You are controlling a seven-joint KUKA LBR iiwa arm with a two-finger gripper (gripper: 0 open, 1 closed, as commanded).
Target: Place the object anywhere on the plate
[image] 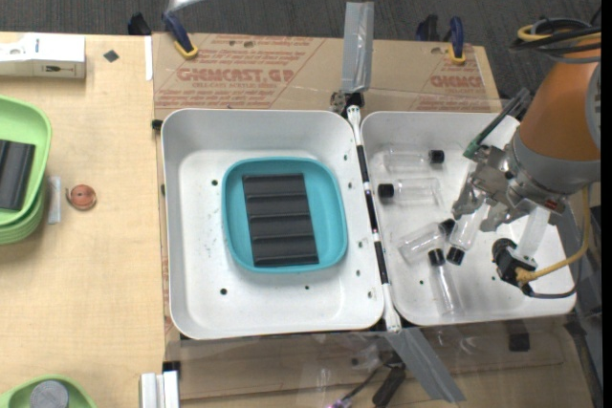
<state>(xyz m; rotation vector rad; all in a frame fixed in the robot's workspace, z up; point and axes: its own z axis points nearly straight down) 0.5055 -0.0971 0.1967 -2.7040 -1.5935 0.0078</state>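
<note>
Clear plastic vials (421,244) scattered in right bin (555,301), well apart from teal plate (333,205) in left bin (191,205). Gripper (470,217) low among vials; grip state: cannot tell. Advise centring on one vial, confirming hold before lifting across divider.

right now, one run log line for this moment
hand: low in right bin, among clear vials | grasp: unclear | plate: left bin, holds black insert only

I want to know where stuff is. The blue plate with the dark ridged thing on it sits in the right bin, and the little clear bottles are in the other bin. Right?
Not quite. The camera view shows the plate in the left bin, not the right. The bottles lie in the other bin.
</note>
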